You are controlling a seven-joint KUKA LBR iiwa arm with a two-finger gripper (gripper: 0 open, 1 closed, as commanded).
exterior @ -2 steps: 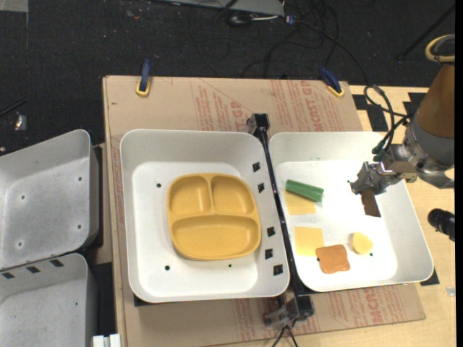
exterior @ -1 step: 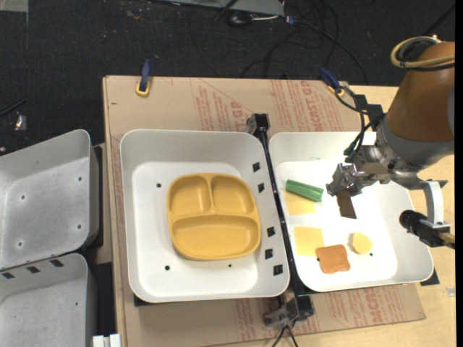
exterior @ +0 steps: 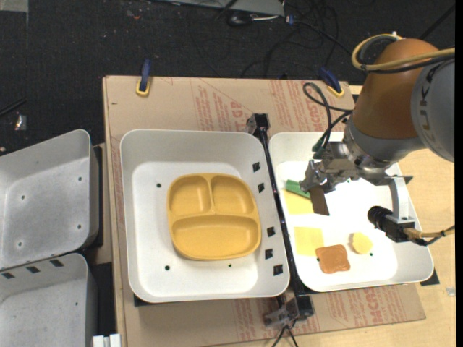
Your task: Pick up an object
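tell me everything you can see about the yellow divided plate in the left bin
The yellow divided plate is a rounded-rectangle tray that looks like matte plastic, mustard yellow throughout. Raised ridges split it into three compartments: two smaller ones along the far side and one wide one along the near side. It lies flat and right side up near the middle of the left bin, turned slightly askew to the bin's walls. It rests on the bin floor only.

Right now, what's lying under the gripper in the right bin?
Beneath the gripper, in the right bin, lie a pale yellow flat piece and a green piece by its upper edge. The gripper's dark fingers cover part of the yellow piece, so anything directly under them is hidden.
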